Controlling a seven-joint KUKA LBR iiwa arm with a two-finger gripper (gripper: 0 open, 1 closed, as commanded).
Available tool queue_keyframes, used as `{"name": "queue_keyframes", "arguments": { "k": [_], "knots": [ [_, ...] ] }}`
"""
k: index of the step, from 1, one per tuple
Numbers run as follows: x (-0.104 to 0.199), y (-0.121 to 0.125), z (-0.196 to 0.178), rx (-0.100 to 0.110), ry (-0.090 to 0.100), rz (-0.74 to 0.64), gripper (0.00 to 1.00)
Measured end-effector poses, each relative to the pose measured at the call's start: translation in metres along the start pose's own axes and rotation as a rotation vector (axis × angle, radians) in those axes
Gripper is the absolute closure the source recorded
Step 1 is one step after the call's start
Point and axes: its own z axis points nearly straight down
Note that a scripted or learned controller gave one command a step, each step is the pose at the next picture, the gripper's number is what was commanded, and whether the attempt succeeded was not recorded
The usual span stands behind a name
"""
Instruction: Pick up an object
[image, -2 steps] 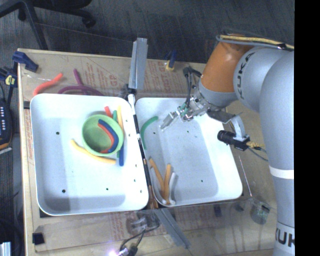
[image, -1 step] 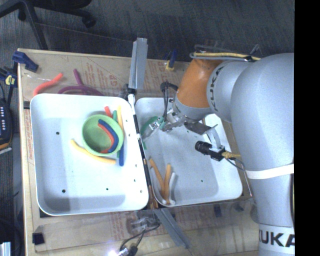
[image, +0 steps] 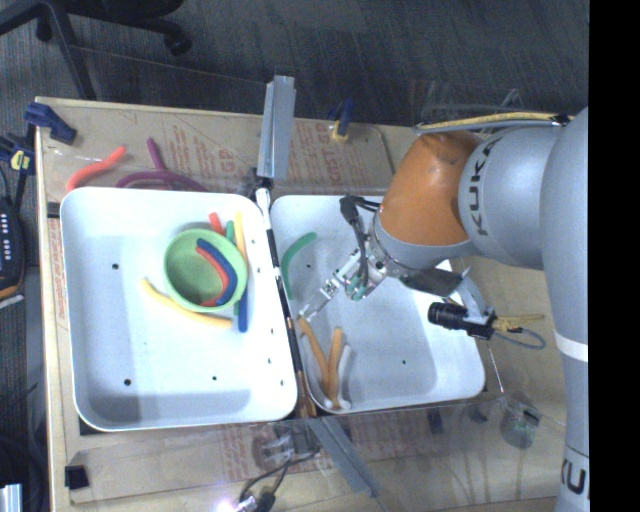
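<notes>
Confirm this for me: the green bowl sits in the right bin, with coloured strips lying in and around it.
Not quite. The green bowl sits in the left bin, not the right one. The camera view shows it there, with coloured strips lying in and around it as you said.

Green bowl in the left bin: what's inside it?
Inside the green bowl lie a red curved strip and a blue one. Whatever sits beneath them is covered.

Green curved strip (image: 295, 252) flat in right bin (image: 455, 370), upper-left.
</notes>
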Motion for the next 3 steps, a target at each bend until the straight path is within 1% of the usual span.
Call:
{"name": "queue_keyframes", "arguments": {
  "k": [1,2,3],
  "knots": [
    [0.03,-0.075,0.05,-0.009,-0.01,0.147,0.0],
    [0.029,-0.074,0.039,-0.01,-0.01,0.142,1.0],
    [0.03,-0.075,0.04,-0.008,-0.009,0.142,0.0]
  ]
}}
